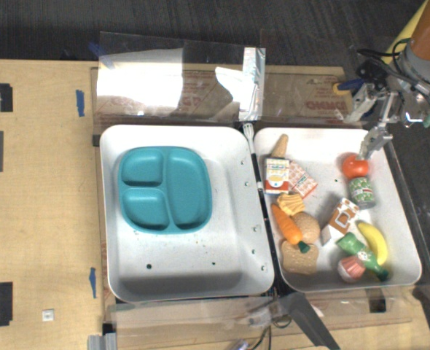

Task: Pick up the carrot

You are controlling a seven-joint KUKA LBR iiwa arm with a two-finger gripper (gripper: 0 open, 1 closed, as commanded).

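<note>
The orange carrot (288,225) lies slanted in the right bin (404,217), near its left wall, with its green stub pointing toward the front. It rests between a yellow waffle piece (291,204) and a tan bread roll (309,230). My gripper (374,141) hangs over the bin's far right corner, just above a red tomato (355,166) and well away from the carrot. Nothing shows in its grasp.
The right bin also holds a juice bottle (277,170), a cracker packet (302,181), a green can (361,192), a small carton (344,216), a banana (375,241) and a toast slice (299,258). A teal divided plate (165,189) sits in the left bin (229,261).
</note>
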